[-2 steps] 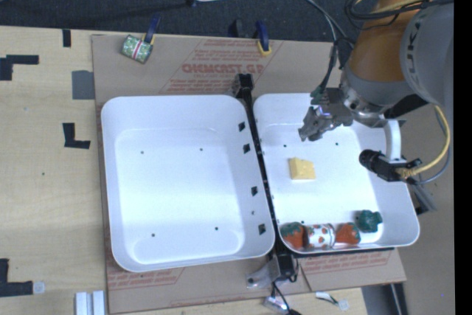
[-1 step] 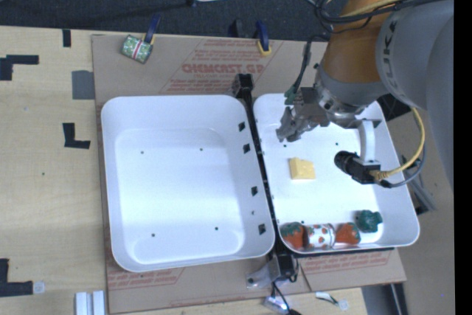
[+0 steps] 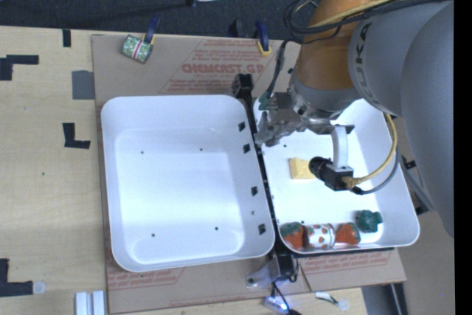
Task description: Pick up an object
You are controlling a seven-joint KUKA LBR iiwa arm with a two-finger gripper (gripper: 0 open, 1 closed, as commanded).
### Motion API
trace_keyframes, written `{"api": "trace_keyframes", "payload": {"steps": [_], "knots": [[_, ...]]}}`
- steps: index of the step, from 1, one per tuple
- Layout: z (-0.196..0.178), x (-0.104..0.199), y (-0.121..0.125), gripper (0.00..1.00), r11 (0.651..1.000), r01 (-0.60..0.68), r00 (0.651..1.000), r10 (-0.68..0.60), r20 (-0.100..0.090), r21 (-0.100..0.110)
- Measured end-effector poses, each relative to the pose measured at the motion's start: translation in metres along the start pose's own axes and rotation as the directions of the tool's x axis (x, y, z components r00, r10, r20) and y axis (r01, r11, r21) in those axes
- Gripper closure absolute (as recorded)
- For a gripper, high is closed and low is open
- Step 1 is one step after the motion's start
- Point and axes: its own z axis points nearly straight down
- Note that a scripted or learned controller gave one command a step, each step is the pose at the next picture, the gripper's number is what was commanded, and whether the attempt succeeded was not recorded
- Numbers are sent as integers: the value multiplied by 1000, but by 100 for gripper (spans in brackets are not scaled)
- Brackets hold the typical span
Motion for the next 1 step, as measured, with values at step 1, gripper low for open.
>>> {"api": "trace_keyframes", "payload": {"steps": [1], "knots": [[7,53,-9,100,1000,1,1000,-1,0,0]]}}
